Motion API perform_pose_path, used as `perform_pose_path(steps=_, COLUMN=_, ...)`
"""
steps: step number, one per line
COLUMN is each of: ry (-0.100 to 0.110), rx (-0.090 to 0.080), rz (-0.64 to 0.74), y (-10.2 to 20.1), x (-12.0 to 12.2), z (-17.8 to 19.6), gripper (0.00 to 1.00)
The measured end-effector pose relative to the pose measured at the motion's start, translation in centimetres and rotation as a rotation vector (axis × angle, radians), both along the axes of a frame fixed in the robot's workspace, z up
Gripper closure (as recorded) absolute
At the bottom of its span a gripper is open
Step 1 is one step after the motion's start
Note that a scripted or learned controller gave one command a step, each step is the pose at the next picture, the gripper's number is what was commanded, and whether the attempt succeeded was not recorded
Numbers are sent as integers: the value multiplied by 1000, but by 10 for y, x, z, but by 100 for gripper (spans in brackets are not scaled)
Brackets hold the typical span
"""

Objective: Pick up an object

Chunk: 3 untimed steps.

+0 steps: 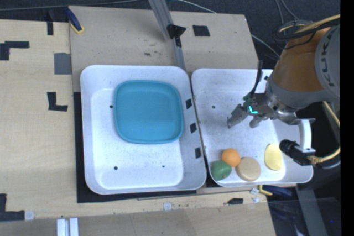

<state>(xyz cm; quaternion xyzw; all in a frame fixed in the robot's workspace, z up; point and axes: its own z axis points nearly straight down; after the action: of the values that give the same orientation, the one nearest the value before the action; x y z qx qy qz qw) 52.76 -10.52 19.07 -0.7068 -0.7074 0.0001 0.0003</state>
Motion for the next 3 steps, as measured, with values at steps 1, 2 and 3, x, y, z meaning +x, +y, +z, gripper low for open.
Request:
perform_pose_path(steps=1, ry=0, rx=0, rz=0, y=0, x=0, z=0, gripper=0)
perform_pose_path(steps=2, ry=3, rx=0, rz=0, y=1, x=6, z=-45, gripper=0)
perform_pose_path(steps=3, ry=4, rx=0, rz=0, y=1, x=5, z=-97, gripper=0)
